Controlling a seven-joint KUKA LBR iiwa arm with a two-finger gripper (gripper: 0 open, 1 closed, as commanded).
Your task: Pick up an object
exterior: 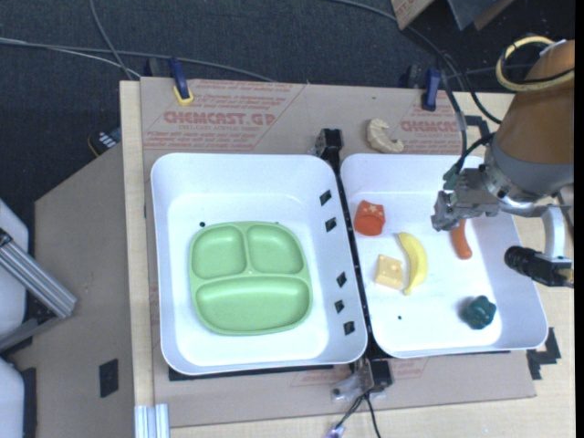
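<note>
Nearest the front edge of the right bin (511, 340) sits a dark green lump (477, 312). Further in lie a cheese wedge (391, 271), a banana (414, 260) and a red tomato (369, 218). Beyond them the gripper (453, 212) hangs just above the upper end of an orange carrot (462, 242), whose long axis runs toward the front edge. Whether the gripper is spread or pinching, I cannot tell.

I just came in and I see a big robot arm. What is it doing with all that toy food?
The grey and orange robot arm's gripper hangs over the right white bin, just above a small orange carrot-shaped toy. Nothing is seen held. The bin also has a yellow toy banana, a yellow cheese wedge, a red tomato-like toy and a dark green lump. The left white bin holds a green divided plate.
</note>
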